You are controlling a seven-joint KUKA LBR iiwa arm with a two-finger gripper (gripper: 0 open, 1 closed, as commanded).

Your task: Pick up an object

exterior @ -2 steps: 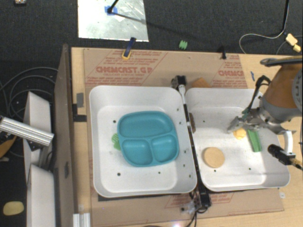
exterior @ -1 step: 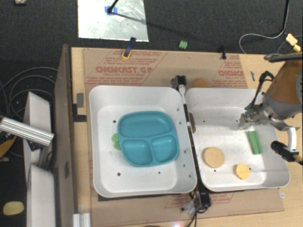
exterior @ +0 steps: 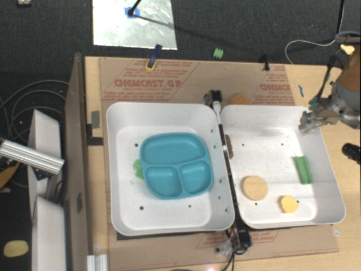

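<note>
Objects for picking lie in the right bin [exterior: 333, 168]: a green stick [exterior: 303, 169] near its right wall, a round tan disc [exterior: 255, 187] lower down, and a small yellow piece [exterior: 289, 204] near the front right corner. The left bin [exterior: 121, 151] carries a blue divided tray [exterior: 176, 165], which covers all but a sliver of something green [exterior: 137, 167] at its left edge; what it is cannot be told. The gripper [exterior: 309, 119] sits over the right bin's upper right corner, the arm cut off by the frame edge. Whether it is released or clenched cannot be told; nothing is visibly in it.
</note>
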